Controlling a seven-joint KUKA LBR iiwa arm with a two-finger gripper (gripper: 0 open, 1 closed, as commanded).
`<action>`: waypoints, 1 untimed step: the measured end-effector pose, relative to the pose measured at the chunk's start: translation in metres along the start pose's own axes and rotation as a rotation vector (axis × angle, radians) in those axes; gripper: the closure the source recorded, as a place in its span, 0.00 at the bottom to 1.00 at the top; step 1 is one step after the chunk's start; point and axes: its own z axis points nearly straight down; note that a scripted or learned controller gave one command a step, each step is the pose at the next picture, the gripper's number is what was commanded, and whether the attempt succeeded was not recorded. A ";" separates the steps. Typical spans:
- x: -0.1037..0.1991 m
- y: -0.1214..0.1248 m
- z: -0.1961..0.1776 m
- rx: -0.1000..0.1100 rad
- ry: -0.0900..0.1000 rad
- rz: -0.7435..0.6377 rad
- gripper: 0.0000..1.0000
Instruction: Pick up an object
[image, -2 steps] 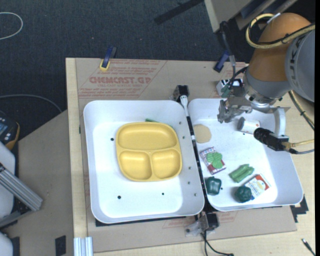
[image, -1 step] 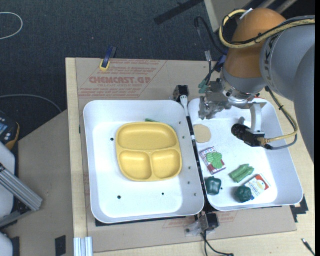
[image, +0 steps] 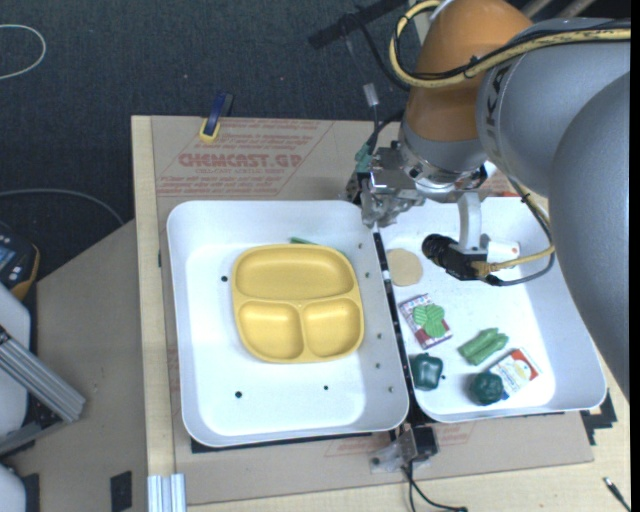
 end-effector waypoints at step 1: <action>0.050 -0.004 0.005 0.003 -0.001 0.001 1.00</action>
